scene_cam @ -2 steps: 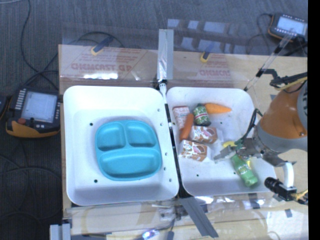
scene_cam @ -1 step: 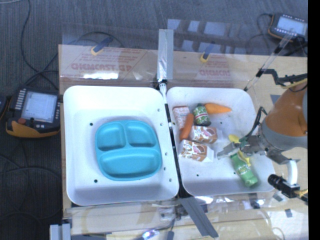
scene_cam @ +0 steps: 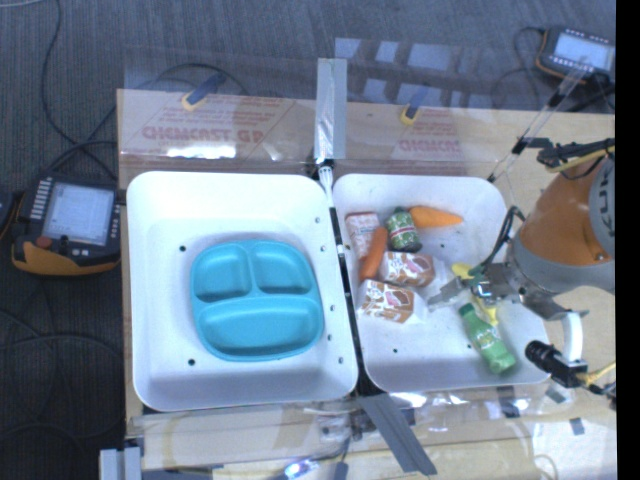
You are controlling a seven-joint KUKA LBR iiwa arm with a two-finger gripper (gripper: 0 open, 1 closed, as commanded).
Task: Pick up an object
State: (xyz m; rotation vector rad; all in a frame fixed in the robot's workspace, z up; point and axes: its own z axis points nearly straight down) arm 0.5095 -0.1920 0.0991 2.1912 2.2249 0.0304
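Arm [scene_cam: 575,233]: grey with an orange band, reaching in from the right edge of the view over the right side of the right bin.
Gripper [scene_cam: 470,286]: low inside the right bin, near its right wall, just above the green bottle.
Fingers: state cannot be told; the metal parts at the tip are small and blurred against the white bin floor.
Held item: nothing can be made out between the fingers.
Right bin [scene_cam: 440,373]: white, shallow, holding all the loose items.
Green bottle [scene_cam: 487,341]: lying on its side, tilted, in the lower right part of the right bin, its cap end toward the gripper.
Carrot [scene_cam: 437,218]: orange, lying near the back wall of the right bin, beside the green can.
Green can [scene_cam: 403,229]: just left of the carrot.
Second carrot [scene_cam: 373,254]: orange, slanted, near the left wall of the right bin.
Snack packets [scene_cam: 390,301]: several, lying together left of centre in the right bin.
Left bin [scene_cam: 160,368]: white, holding the blue tray.
Blue tray [scene_cam: 258,298]: divided into compartments, lying flat in the middle of the left bin.
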